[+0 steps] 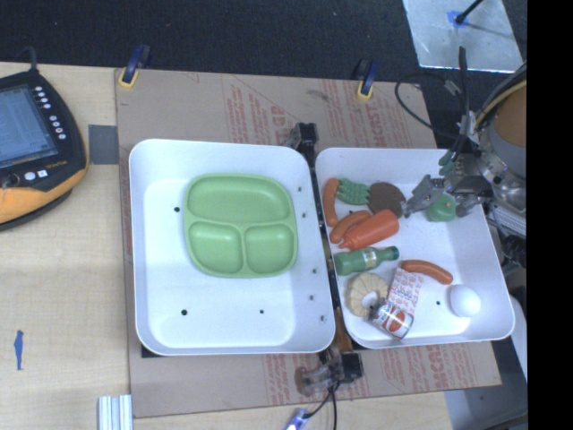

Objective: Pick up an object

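**Claw over right bin, green piece at its tips**

Claw (439, 202) hangs low in the right bin (483, 240), arm entering from the right. A small green object (441, 209) sits right at the fingertips; it looks pinched between them, though the view is too coarse to be sure (could merely be resting beneath). Cannot tell how wide the fingers stand.

Just left of the claw: a brown round piece (387, 195), then toy carrots (365, 227) and a green-topped carrot (338, 195) heaped against the bin wall, likely tumbled there loosely. Below-left: green bottle (365, 260), a cookie-like disc (367, 292), a red-and-white can (398, 305); its lettering is unreadable. Below the claw: a sausage (426, 270) and a white egg (464, 302).

Far left, the other bin (152, 240) holds a green divided plate (242, 225). Cardboard under both bins bears red print, illegible
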You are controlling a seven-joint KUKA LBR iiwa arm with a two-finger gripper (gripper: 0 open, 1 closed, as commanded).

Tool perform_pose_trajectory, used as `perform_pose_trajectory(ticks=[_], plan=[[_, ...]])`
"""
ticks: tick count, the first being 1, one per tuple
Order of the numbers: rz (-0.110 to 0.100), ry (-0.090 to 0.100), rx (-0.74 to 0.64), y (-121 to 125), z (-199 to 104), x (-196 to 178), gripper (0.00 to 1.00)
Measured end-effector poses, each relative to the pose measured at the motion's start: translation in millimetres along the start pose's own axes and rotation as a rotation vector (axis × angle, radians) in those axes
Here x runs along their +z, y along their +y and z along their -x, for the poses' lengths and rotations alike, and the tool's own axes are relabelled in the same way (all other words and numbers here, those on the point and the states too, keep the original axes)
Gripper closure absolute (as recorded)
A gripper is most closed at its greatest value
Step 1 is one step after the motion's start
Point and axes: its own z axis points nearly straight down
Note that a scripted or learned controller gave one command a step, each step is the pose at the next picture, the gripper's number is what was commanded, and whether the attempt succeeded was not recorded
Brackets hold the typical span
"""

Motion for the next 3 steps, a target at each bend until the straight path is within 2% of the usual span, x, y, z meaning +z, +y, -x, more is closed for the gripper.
perform_pose_trajectory(ticks=[1,2,3], plan=[[-0.003,-0.002,-0.001,47.8,3.3,128.4,0.0],[-0.003,-0.001,-0.002,57.2,3.3,167.4,0.0],[0.002,0.0,0.001,107.3,44.7,166.2,0.0]])
